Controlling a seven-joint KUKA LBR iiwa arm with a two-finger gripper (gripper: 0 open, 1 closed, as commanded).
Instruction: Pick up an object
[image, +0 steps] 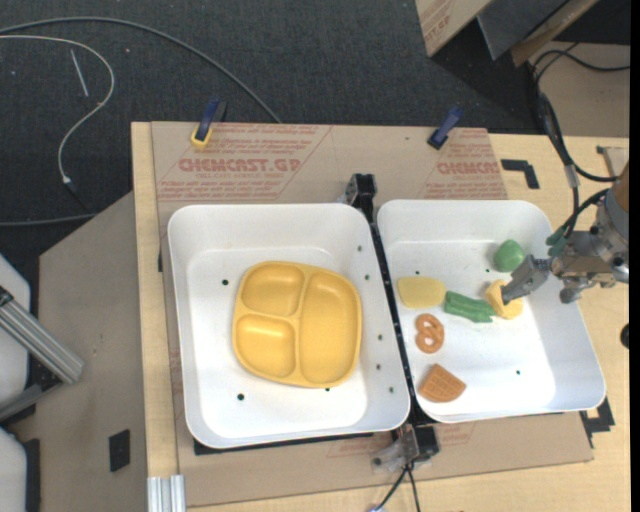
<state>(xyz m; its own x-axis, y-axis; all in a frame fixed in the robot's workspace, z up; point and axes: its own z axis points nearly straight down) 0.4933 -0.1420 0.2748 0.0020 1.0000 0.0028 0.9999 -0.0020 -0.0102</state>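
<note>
The jaws (520, 283), whose opening I cannot tell, sit low in the right bin (570, 385) against a yellow wedge (506, 301), with a green ball (509, 254) just beyond it, a green pepper (468, 307), pale yellow piece (420, 292), pretzel (429, 333) and orange slice (441, 384) further left, and a yellow divided plate (297, 323) in the left bin (195, 300).

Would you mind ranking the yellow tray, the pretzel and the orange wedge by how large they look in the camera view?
1. Yellow tray, by far the largest.
2. Orange wedge.
3. Pretzel, only slightly smaller than the wedge; these two are close enough that their order is unsure.
</note>
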